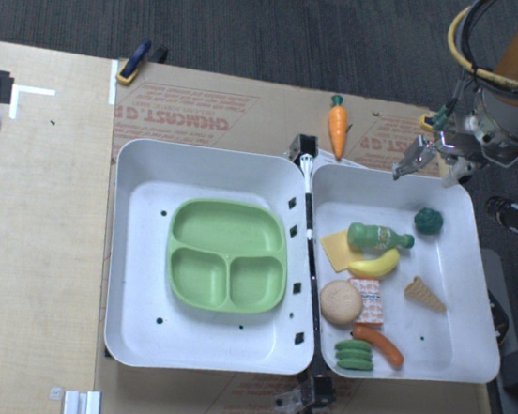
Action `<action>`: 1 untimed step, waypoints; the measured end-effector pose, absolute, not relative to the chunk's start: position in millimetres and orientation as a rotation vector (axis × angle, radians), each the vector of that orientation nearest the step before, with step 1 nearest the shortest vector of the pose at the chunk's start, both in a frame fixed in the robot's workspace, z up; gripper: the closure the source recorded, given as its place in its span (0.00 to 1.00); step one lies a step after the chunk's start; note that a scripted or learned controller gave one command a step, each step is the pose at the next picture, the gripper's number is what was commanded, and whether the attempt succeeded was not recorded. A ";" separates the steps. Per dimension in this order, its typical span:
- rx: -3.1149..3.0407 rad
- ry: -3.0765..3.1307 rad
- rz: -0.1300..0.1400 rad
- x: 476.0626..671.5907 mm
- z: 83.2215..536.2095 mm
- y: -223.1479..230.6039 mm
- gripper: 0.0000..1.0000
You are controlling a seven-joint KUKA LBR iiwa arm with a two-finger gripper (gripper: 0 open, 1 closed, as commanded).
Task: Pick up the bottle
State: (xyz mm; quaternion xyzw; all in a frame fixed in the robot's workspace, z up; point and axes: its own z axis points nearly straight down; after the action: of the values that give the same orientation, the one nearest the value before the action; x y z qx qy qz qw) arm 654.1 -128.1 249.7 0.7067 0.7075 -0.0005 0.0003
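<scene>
The bottle (378, 237) is green and lies on its side in the right bin (456, 350), near the bin's middle, with its cap pointing right. A yellow banana (373, 264) touches its lower side and a cheese slice (335, 249) lies at its left end. My gripper (430, 165) hangs over the far rim of the right bin, up and to the right of the bottle and well apart from it. Its two fingers are spread open with nothing between them.
The right bin also holds a broccoli (428, 221), an ice cream cone (425, 293), a bun (340, 301), a snack packet (370, 301), a sausage (379, 345) and a pea pod (353, 355). A green divided plate (228, 256) sits in the left bin (134, 261). A carrot (336, 124) lies behind the bins.
</scene>
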 end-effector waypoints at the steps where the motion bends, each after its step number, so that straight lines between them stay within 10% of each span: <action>1: 2.216 2.224 -0.002 654.5 259.5 -128.3 1.00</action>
State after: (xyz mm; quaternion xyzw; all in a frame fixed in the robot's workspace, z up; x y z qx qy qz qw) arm 654.5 -128.3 259.5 0.7058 0.7084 -0.0006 0.0013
